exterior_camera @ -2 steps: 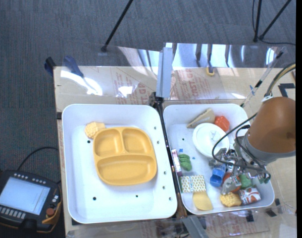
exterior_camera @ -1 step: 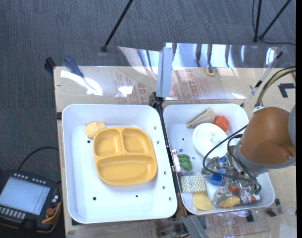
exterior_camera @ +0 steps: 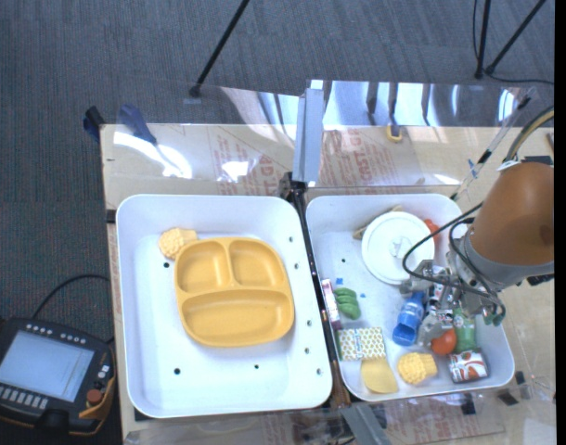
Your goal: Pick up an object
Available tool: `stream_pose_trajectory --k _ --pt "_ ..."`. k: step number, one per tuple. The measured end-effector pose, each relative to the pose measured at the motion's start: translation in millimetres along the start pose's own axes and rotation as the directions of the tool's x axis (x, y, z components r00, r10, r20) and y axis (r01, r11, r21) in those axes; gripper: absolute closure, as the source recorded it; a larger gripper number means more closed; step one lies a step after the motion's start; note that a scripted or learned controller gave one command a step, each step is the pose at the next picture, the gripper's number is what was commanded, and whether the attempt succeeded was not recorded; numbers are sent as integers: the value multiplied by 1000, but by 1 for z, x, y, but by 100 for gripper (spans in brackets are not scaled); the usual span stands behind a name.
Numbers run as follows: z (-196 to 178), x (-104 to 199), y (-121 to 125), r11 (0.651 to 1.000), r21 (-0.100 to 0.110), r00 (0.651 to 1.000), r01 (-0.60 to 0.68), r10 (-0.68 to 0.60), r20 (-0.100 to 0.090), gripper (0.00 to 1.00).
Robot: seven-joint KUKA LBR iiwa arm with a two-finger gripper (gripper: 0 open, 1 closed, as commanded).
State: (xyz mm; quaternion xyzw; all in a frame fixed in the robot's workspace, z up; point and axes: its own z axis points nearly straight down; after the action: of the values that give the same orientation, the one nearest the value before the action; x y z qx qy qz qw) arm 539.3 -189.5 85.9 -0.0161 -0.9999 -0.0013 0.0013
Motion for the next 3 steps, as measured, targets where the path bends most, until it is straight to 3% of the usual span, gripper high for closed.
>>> stream_pose_trajectory --k 1,2,3 --pt "-11 -2 2 1000 -2 1000 3 -3 5 100" --pt "-67 -44 -19 925 4 925 381 -381 7 100" --pt "-4 35 -10 821 8 821 571 -571 11 100"
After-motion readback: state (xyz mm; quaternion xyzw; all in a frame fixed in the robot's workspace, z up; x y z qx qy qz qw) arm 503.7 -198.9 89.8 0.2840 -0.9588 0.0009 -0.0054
